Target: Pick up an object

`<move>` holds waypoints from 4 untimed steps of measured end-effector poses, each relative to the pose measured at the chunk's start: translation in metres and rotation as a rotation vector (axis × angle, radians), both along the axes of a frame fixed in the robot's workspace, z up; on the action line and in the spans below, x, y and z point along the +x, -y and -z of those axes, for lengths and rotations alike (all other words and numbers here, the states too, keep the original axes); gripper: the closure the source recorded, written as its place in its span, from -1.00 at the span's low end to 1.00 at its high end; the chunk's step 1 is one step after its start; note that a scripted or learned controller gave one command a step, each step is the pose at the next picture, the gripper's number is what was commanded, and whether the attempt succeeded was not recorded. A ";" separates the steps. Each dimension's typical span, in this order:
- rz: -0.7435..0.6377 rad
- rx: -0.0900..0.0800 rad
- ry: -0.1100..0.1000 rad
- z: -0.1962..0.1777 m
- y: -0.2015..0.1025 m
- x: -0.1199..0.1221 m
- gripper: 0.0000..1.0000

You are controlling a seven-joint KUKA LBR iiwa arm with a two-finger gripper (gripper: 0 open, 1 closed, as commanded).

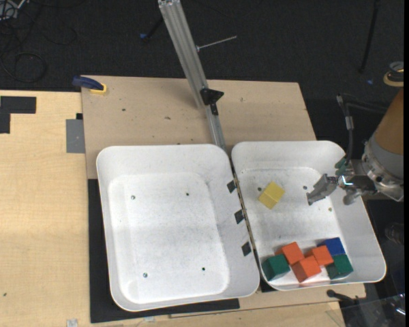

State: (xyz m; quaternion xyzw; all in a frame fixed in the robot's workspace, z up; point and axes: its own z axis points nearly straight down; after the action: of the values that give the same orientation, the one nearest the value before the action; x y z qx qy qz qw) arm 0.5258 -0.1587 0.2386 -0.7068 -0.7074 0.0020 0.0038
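A cluster of blocks sits in the near right corner of the right bin [354,264]: a green block [277,267], three orange blocks [307,268], a blue block [334,246] and another green block [341,268], touching or just beside one another. A yellow block [271,195] lies apart from them, near the bin's middle, tilted. The gripper [332,189] hangs over the bin's right edge, fingers spread with nothing between them. The left bin [123,162] lies beside it on the worktop [157,111].
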 end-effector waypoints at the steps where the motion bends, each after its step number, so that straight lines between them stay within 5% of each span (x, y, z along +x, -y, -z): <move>1: 0.003 -0.001 0.005 -0.002 0.001 0.001 -1.00; 3: 0.002 0.001 -0.003 0.121 -0.012 -0.006 -1.00; 4: 0.003 -0.001 0.006 0.147 -0.013 -0.006 -1.00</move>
State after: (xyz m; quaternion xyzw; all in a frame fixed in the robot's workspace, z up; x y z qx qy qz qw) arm 0.5201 -0.1461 0.0920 -0.7077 -0.7065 0.0002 0.0016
